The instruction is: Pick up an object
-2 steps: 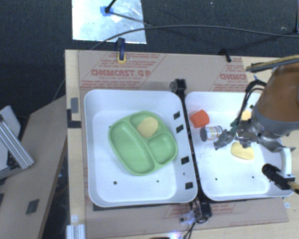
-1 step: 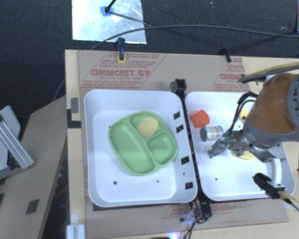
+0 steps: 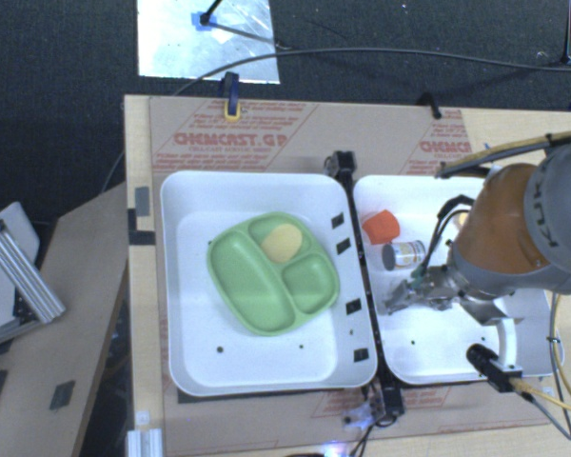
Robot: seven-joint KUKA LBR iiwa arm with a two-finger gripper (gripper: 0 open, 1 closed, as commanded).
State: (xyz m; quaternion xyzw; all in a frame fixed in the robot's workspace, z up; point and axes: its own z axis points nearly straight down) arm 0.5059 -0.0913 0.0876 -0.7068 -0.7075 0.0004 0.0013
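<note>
gripper [image 3: 400, 298] seen low in right bin [image 3: 428, 365] — finger gap cannot be told | clear cylinder [image 3: 403, 254] just above it | orange object [image 3: 382, 225] beyond

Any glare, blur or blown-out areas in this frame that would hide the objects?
Camera view: the white bins are bright, nearly washed out; foil sheet glares; green plate, orange block and small jar stay readable; gripper looks soft and dim.
</note>
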